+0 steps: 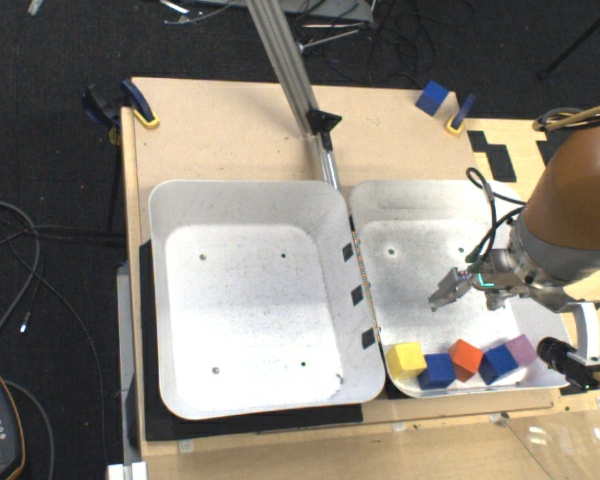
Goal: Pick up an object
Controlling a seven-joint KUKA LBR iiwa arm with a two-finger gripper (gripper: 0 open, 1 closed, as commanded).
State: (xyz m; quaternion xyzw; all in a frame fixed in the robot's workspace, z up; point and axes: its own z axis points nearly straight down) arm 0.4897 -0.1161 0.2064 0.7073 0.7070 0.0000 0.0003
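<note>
Several small blocks lie in a row along the near edge of the right bin point(410, 213): a yellow block point(407, 358), a blue block point(438, 370), an orange block point(467, 358), a second blue block point(499, 364) and a pale purple block point(521, 349). My gripper point(467, 290) hangs over the right half of this bin, a little beyond the row and apart from every block. Nothing shows in its grasp. The arm's orange band fills the space to its upper right.
The left bin point(245, 293) lies beside the right one. Another blue block point(433, 96) rests on the bench top at the back right, next to a yellow clamp point(458, 116). A slanted metal pole point(290, 63) rises behind the bins.
</note>
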